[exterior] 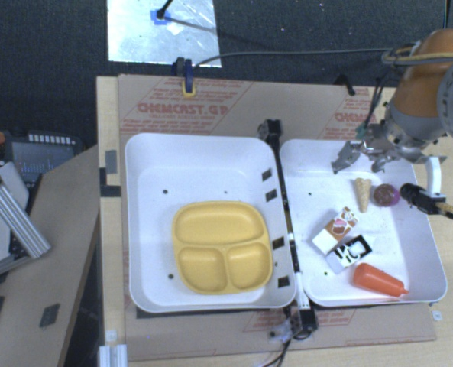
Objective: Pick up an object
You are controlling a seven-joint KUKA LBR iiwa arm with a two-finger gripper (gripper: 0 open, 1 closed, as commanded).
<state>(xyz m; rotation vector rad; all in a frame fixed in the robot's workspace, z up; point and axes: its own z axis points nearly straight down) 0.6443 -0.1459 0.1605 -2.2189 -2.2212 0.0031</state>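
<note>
I see my hand [361,156] released and empty; the cone [362,191] lies just below it, apart.

Arm [432,90] was grey, rounded, with an orange band at top. Gripper [361,153] was dull grey metal; black cables ran beside the wrist.

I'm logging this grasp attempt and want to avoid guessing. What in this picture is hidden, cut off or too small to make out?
- Gripper, camera view: blurred against the right bin; its grip state is unclear.
- Arm: cut off by the right edge.
- Small box and black-and-white item: print too small to read.
- Purple object: too small to identify.
- Yellow tray: covers part of the left bin floor.
</note>
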